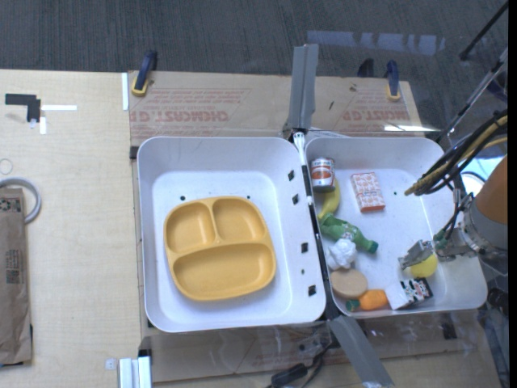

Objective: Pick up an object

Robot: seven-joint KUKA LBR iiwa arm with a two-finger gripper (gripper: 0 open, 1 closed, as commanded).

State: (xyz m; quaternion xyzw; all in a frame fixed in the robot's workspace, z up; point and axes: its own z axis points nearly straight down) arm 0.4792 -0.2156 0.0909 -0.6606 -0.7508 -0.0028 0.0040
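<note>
Orange ball (373, 300) and a small printed pack (416, 291) lie nearest, at the front wall of the right bin (452, 297), beside a tan disc (349, 283). Just behind the pack sits a yellow lump (427, 267), and my gripper (418, 255) is right on top of it, covering its upper left. Whether I am spread, closed or actually pinching it, I cannot tell. With the lump half hidden, I can't judge its long axis or heading either. My arm (493, 217) is cut off at the right edge, with cables crossing above it. Further back lie a green bottle (349, 233) slanting from upper left to lower right, a banana (329, 204), a can (321, 172) and a pink box (367, 192). The left bin (161, 168) holds a yellow divided plate (220, 246). Both bins rest on cardboard (210, 103) clamped to a pale bench (73, 176), with dark carpet (202, 14) beyond. A brown bag (12, 273) is cut off at the left.
</note>
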